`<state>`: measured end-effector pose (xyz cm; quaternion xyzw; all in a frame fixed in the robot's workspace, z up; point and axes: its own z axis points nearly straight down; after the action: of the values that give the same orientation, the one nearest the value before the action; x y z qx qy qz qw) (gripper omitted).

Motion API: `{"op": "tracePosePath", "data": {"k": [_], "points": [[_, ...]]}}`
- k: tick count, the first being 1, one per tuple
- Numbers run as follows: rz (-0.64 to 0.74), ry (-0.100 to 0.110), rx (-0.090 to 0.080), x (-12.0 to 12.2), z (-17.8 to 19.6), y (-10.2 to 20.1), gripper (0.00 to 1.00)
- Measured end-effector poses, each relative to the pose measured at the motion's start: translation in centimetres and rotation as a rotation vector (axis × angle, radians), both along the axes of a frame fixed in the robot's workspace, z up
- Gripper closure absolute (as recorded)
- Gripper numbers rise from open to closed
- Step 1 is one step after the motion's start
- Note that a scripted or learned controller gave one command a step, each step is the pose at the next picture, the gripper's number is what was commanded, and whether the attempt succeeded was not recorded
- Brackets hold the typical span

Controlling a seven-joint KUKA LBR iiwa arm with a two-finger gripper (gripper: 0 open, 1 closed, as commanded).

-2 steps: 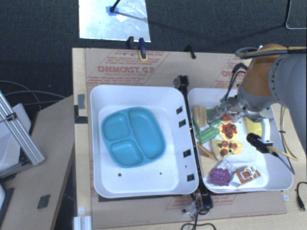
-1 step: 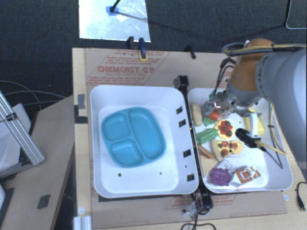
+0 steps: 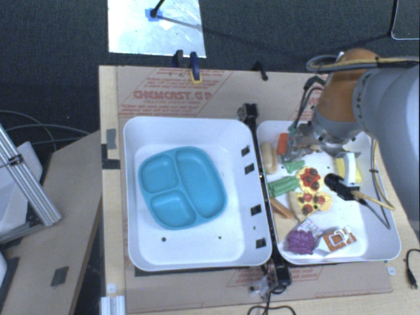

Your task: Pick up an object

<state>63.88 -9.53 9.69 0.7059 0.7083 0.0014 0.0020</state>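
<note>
2 white bins side by side. In the left bin (image 3: 141, 241) you have 1 blue plate (image 3: 182, 187) with 3 compartments, lying near the middle.

The right bin (image 3: 387, 241) holds every loose item you could pick. The arm (image 3: 384, 110) comes in from 3 o'clock, its orange band over that bin's 12 o'clock edge. The gripper (image 3: 293, 151) sits low over the bin's 10 o'clock area. You cannot tell whether it is open, closed or gripping.

Around it:
- red piece (image 3: 282, 142) just at its 9 o'clock
- bun (image 3: 268, 156) beyond that, by the bin wall
- green piece (image 3: 282, 186) at its 6 o'clock
- pizza slice (image 3: 312, 190) at its 5 o'clock
- carrot (image 3: 283, 209) at the green piece's 6 o'clock

The grapes (image 3: 300, 241) lie at the bin's 7 o'clock, with a packet (image 3: 338, 238) just at their 3 o'clock.
</note>
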Motion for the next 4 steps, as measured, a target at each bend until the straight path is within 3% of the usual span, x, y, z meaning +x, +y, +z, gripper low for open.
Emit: {"op": "tracePosePath", "data": {"k": [1,2,3,4], "points": [[0.000,0.000,0.000,0.0,0.0,0.0,0.00],[-0.003,-0.017,-0.004,-9.1,-0.6,-1.1,0.00],[0.000,-0.020,-0.010,-10.2,-0.6,0.8,0.00],[0.000,-0.022,-0.005,-12.8,-0.5,-1.4,0.00]]}}
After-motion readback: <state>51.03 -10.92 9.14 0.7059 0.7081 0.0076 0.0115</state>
